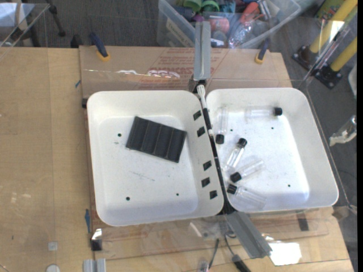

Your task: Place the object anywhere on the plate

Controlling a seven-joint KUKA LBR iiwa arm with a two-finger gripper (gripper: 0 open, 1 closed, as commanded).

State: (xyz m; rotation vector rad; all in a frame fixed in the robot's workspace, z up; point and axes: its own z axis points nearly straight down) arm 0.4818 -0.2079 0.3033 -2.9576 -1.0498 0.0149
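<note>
A black ribbed rectangular plate (156,139) lies flat in the left white bin (108,208), a little left of its middle and slightly turned. Several clear vials with black caps lie scattered in the right white bin (317,186). One vial (260,113) is near the far wall with its cap pointing right. Another vial (236,151) lies near the bin's middle left, and a third vial (247,196) rests by the near wall. All the vials lie on their sides, apart from the plate.
The two bins meet at a ridge carrying small black clips (205,164). A clear tub of colourful items (227,7) stands behind the bins. Yellow-handled gear (334,33) stands at the back right. Bare wooden bench (39,152) extends to the left.
</note>
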